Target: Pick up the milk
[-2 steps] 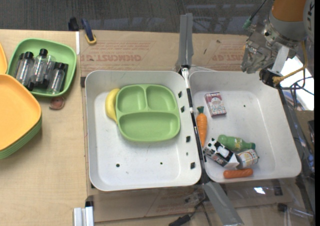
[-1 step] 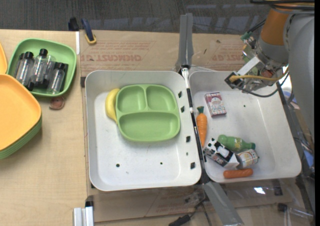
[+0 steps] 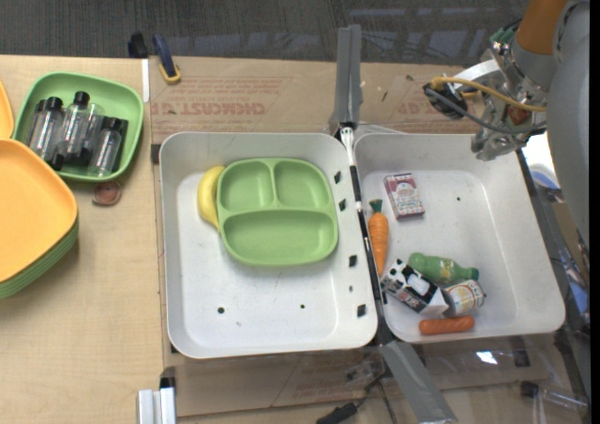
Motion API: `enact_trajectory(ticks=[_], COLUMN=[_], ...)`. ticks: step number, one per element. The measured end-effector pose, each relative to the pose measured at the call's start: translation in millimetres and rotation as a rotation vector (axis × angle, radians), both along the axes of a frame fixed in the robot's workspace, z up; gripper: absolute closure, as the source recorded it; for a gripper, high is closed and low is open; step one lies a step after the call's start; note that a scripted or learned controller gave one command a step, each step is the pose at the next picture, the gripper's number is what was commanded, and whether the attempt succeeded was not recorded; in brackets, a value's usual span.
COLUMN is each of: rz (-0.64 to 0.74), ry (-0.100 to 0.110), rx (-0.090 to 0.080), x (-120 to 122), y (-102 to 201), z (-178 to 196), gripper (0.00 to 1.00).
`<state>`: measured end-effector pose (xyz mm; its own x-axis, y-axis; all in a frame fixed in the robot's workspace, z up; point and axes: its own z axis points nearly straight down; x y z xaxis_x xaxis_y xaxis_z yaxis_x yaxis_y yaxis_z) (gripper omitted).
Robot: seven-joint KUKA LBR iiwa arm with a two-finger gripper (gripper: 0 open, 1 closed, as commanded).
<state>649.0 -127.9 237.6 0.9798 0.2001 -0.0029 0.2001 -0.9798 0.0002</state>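
My gripper: over far right rim of right bin, can't tell grip state.
Milk: cow-print carton on its side, near-left part of right bin, touching green bottle & can.
Carrot: along right bin's left wall.
Left bin: green divided plate, yellow item under its left edge.

milk | right bin (front left) | touching green bottle

Glossy white plastic bins, matt green plastic tray, brown cardboard underneath, wood bench.
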Motion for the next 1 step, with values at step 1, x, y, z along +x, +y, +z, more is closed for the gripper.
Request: enact_trajectory(ticks=[1], rz=[0.001], ry=[0.001], rx=[0.001], x=[-4.8], y=[89.8], z=[-47.2], gripper=[1.0])
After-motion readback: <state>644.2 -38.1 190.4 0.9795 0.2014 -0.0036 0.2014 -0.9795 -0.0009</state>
